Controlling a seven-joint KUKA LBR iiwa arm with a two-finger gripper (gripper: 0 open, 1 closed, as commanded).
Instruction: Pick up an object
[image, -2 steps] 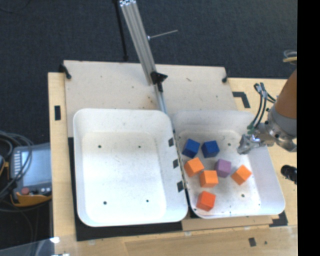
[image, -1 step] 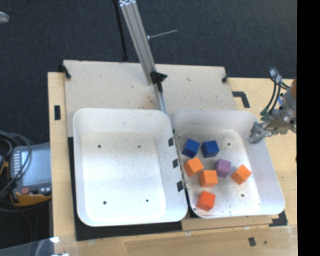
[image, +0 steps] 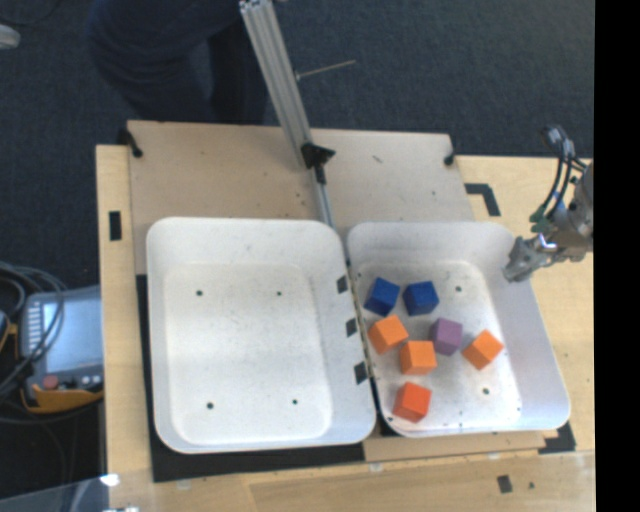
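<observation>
Several small cubes lie in the right bin. Two blue cubes sit side by side toward the back. In front of them are an orange cube, another orange cube, a purple cube and a third orange cube. A red-orange cube lies alone near the front rim. My gripper hangs over the bin's back right rim, apart from all the cubes, with nothing seen in it.
The left bin stands next to the right one. A slanted metal rail rises from behind the gap between the bins. A screen device with cables sits off the bench's left side.
</observation>
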